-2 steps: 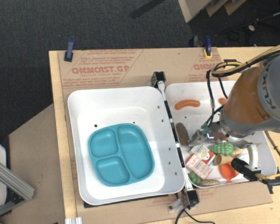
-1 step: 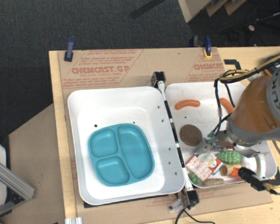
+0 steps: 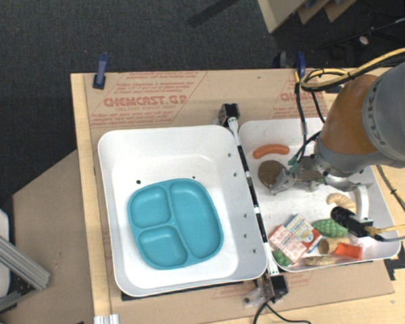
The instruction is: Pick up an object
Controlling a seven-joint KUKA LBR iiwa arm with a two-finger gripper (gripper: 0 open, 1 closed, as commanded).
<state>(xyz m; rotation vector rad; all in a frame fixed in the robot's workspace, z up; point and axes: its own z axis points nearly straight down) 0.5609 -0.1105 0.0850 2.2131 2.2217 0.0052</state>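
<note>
In the right bin, my gripper is low over the floor, at the lower right edge of a brown round object. I cannot see whether it grips that object. An orange-red sausage lies just behind the brown object. The grey arm with its orange band reaches in from the right and hides the middle of the bin.
At the right bin's front lie a red-and-white packet, a green knobbly toy, an orange piece and a beige piece. The left bin holds a teal divided plate.
</note>
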